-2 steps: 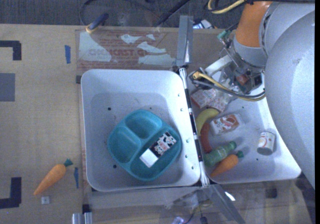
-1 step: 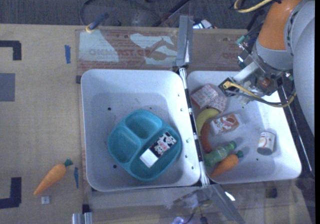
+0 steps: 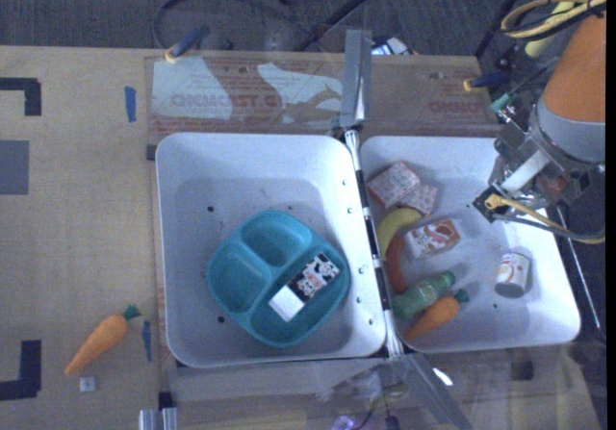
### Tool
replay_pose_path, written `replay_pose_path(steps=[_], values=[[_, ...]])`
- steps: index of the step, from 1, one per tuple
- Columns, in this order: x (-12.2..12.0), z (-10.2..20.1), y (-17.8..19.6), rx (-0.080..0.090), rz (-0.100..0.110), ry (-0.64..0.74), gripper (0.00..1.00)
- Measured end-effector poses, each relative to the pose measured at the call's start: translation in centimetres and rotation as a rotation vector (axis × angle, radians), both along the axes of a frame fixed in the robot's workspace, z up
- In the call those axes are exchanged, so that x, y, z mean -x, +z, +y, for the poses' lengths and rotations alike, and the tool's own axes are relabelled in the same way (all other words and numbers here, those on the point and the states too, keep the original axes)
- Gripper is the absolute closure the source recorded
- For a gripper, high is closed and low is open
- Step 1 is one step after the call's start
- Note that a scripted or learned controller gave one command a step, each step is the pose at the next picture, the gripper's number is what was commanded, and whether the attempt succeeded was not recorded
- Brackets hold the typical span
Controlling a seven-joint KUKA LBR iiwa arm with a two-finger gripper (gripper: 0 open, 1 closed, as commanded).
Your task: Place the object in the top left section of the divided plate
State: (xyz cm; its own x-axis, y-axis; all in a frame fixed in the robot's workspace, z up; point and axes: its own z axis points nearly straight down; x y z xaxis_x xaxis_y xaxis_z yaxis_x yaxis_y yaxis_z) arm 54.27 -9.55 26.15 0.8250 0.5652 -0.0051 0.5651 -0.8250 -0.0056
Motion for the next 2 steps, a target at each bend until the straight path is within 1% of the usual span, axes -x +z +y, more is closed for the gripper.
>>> replay_pose_path(steps=[1,2], values=[[-0.5,1.7,6.3,0.002,-0.002,-0.061,1.0],[-1.1,-1.9,2.7,0.0,0.0,-0.011,1.0]])
